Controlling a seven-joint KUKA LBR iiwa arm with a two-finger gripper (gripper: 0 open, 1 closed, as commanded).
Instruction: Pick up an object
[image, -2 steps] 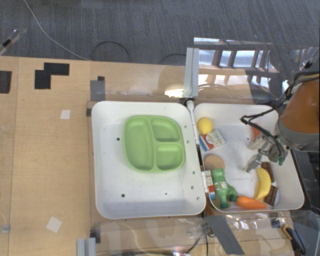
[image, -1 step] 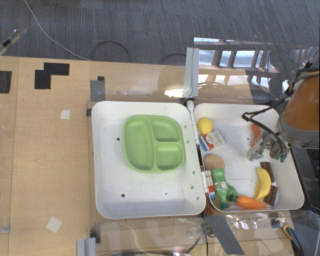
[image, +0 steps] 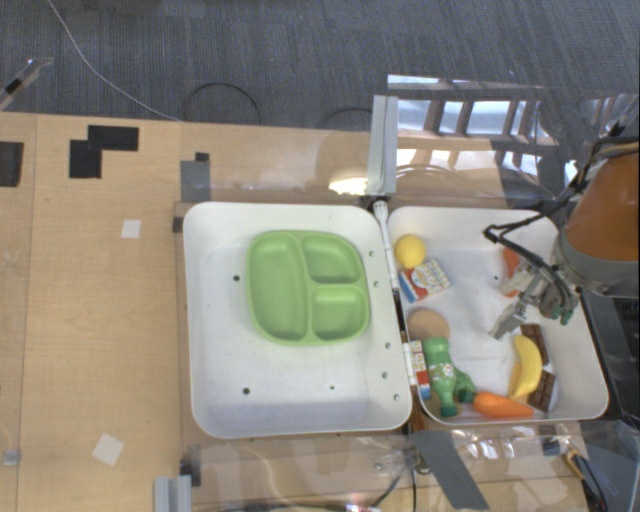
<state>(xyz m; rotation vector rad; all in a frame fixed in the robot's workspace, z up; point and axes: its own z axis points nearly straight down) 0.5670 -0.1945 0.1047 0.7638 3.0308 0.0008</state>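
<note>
Pick not done yet: nothing sits between the tool's fingers. Tool (image: 525, 312) hangs over the right bin (image: 470, 275), fingers spread narrowly, pointing down-left. Closest object is the banana (image: 525, 365), just below the tool, apart from it. Carrot (image: 503, 406) lies at the bin's near edge beyond the banana; lemon (image: 409, 250) and egg (image: 429, 325) are well off to the left. Left bin (image: 215, 330) carries a green tray (image: 305, 287). Descent and close still to do.

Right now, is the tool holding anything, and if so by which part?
Nothing is held. The tool hangs over the right bin, just above the banana, with nothing visible between its fingers.
</note>
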